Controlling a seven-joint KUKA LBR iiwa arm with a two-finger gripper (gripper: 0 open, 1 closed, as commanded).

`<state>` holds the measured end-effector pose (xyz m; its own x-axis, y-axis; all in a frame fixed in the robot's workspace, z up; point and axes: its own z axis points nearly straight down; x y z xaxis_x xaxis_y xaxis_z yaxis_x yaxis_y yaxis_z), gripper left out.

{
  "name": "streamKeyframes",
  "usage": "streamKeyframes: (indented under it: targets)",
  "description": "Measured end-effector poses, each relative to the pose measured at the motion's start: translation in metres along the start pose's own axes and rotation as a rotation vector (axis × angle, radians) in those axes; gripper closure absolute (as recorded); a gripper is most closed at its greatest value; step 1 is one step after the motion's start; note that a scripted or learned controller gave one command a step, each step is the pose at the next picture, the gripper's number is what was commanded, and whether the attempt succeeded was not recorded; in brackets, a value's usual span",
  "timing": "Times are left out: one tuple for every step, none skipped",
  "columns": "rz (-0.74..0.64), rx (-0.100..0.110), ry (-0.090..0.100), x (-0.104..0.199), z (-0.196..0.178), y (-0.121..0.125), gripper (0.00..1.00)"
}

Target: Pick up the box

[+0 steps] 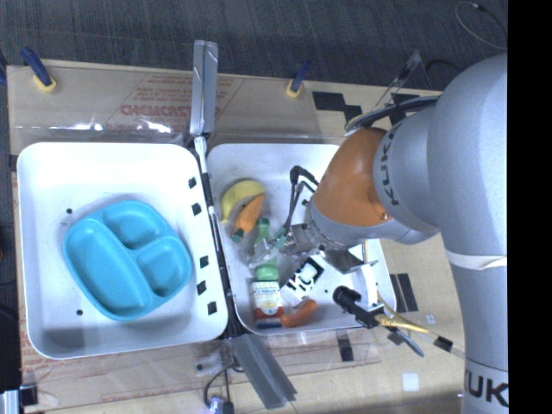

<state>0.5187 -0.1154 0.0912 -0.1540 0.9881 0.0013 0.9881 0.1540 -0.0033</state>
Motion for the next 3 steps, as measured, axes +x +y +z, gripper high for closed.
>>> streamKeyframes:
  targets:
    - [-0.021,-0.001,0.0,0.0,-0.001,0.075,0.0]
    - [-0.131,-0.002,0.0,0.051,-0.101,0.017,0.0]
    - [-0.128,-0.002,-0.001,0.1,-0.141,-0.005,0.0]
